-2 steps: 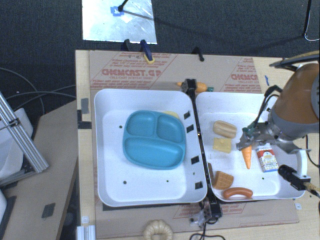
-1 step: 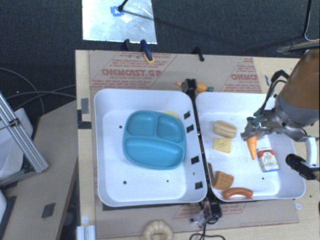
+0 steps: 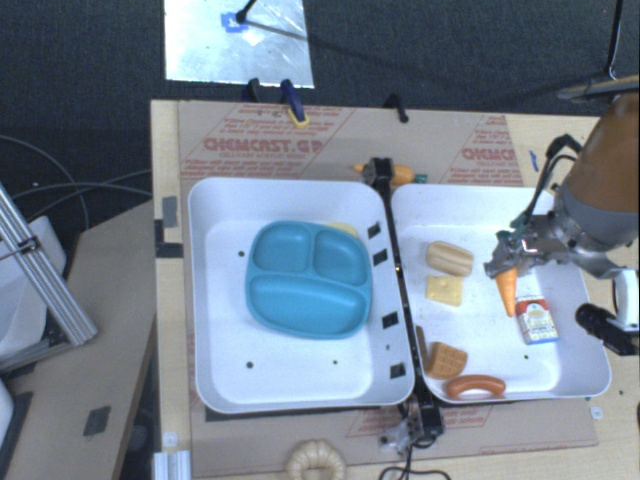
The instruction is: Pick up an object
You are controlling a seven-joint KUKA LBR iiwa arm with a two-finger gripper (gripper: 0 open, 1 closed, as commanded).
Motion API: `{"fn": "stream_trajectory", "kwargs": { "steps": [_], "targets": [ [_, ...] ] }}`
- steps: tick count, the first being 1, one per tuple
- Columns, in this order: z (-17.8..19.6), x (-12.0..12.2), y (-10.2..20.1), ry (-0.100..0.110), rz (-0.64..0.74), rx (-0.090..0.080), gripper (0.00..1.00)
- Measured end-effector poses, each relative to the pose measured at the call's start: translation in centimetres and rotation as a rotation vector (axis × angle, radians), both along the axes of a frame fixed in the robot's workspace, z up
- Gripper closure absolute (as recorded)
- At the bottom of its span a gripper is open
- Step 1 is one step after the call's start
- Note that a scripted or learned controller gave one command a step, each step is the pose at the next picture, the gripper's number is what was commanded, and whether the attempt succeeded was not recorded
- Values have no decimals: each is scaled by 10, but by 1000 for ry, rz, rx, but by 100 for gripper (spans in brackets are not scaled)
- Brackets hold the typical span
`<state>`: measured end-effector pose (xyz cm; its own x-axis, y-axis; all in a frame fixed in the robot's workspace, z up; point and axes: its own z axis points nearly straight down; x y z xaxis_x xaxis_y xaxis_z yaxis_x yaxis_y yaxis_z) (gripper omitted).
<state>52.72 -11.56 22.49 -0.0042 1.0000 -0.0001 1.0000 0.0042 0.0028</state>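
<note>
Right now the jaws (image 3: 507, 265) grip the top of an orange carrot (image 3: 507, 290) hanging just below them.

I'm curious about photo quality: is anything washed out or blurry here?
Camera view: the metal sheet at top glares brightly; the white bins look slightly overexposed; the gripper near the carrot is soft; the blue tray is evenly lit, shadows faint.

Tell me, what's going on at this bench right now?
A grey and orange robot arm reaches in over the right bin, its claw low at the top of a toy carrot. Whether it grips the carrot is not clear. Around it lie a bread roll, a cheese piece, a cracker, a sausage and a small carton. The left bin holds a blue divided plate.
</note>
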Motion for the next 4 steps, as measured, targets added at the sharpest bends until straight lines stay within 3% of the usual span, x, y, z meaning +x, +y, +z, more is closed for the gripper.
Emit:
{"fn": "stream_trajectory", "kwargs": {
  "steps": [2, 4],
  "targets": [
    [15, 48, 86, -1, 6, 2, 100],
    [-10, 95, 183, 0, 5, 2, 100]
  ]
}}
